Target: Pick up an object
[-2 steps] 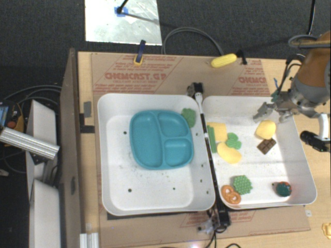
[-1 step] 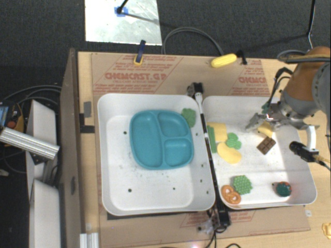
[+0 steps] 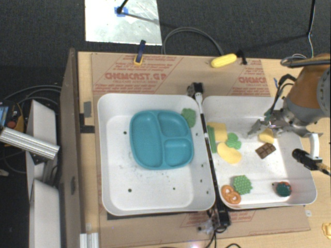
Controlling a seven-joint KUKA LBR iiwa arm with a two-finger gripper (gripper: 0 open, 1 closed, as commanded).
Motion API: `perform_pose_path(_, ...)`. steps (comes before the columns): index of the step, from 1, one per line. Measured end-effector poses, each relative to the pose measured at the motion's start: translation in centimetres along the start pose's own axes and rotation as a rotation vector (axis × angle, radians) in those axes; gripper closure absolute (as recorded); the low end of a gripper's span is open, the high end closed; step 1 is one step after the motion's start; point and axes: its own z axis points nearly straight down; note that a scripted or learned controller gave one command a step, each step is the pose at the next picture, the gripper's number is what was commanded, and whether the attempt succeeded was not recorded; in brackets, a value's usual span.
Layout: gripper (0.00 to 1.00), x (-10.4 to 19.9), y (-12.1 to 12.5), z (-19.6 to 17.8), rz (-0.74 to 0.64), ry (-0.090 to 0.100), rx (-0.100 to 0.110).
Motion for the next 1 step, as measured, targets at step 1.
perform_pose_path(1,0.00,-0.01,-2.25,-2.09,0.000,0.000,0.001)
